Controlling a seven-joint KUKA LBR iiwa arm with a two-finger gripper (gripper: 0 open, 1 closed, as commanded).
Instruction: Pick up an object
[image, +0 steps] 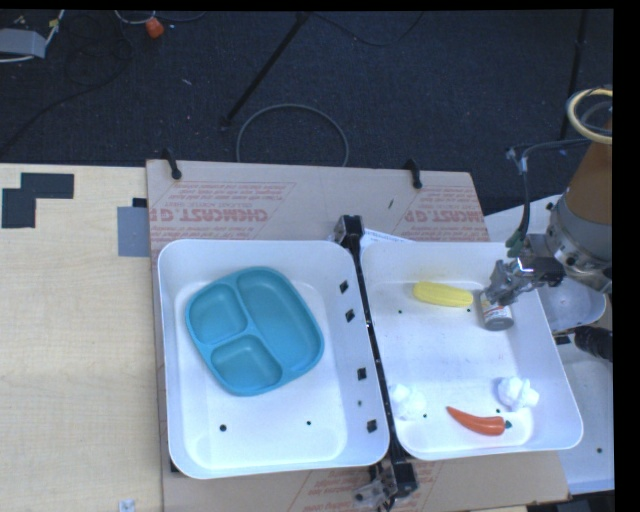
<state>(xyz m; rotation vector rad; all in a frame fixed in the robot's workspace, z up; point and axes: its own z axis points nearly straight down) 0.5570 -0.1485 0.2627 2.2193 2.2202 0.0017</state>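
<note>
Dark carpet with loose cables lay behind the bench (70, 330), pale wood with a cardboard sheet under two white bins side by side. Left bin (200, 440): one blue divided plate (254, 329), lying flat near the middle, set aslant to the walls. Right bin (560, 420): yellow corn (443, 294) near the far wall, long axis running roughly along that wall, one end toward the divider, the other toward the gripper; orange-red pepper (476, 421) near the near wall, long axis roughly along it, green stem end toward the right corner; white lump (514, 393) just beside the pepper; smaller white lump (406, 401) at the divider. Items appeared scattered loose, probably to offer separate grasp targets. Gripper (494, 310) was low over the right bin's far right part, just beside the corn's right end, reaching in from the right wall. Finger spread: cannot tell; nothing was seen held. Likely target, judging by nearness: the corn.
</note>
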